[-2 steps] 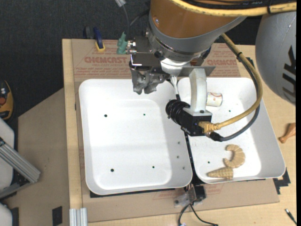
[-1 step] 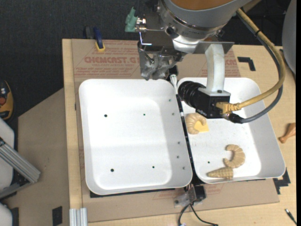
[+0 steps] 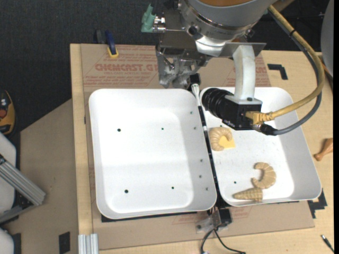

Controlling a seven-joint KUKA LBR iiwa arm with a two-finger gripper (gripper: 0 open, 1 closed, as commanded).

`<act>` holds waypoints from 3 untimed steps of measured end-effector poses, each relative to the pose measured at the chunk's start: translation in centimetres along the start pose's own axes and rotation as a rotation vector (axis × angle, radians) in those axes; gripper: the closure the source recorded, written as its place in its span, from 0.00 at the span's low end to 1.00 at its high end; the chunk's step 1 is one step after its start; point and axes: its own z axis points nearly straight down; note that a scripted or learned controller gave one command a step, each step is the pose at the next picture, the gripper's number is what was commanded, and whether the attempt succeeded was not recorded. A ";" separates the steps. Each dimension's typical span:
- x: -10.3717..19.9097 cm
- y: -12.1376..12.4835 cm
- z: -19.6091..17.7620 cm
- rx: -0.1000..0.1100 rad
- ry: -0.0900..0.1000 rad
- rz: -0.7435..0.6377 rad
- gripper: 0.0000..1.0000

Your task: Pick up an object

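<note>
Two shallow white bins are seen from above, side by side on a brown cardboard-covered bench (image 3: 79,157). The left bin (image 3: 106,142) is a smooth, glossy tray with rounded corners and a few small dark holes in its floor. In the right bin (image 3: 296,142) three pale tan objects are laid: a curled, ridged piece with a yellow patch (image 3: 221,139) near the dividing edge, a ridged crescent (image 3: 265,175) lower down, and a ribbed cone (image 3: 249,196) just below that, close to the front rim. The grey arm (image 3: 228,4) is placed high over the far edge of the bins, with a black cylindrical unit (image 3: 225,107) and a tan hose (image 3: 302,97) hanging over the right bin. The gripper (image 3: 177,70) is seen as a cluster of grey metal above the back rim of the left bin, well apart from all three objects; whether it is open or closed cannot be told, and nothing is seen held. For a good pick, the gripper would probably need to be brought across to the right bin, centred over one piece, and lowered with care. The curled piece looks bulkiest and may be easiest to grasp; the cone, lying near the rim, seems likelier to slip.
</note>
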 end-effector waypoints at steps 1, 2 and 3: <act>0.1 0.0 -1.0 -0.003 0.001 -0.001 1.00; 0.1 0.1 -2.1 -0.006 0.002 -0.003 1.00; 0.2 0.1 -3.1 -0.009 0.003 -0.004 1.00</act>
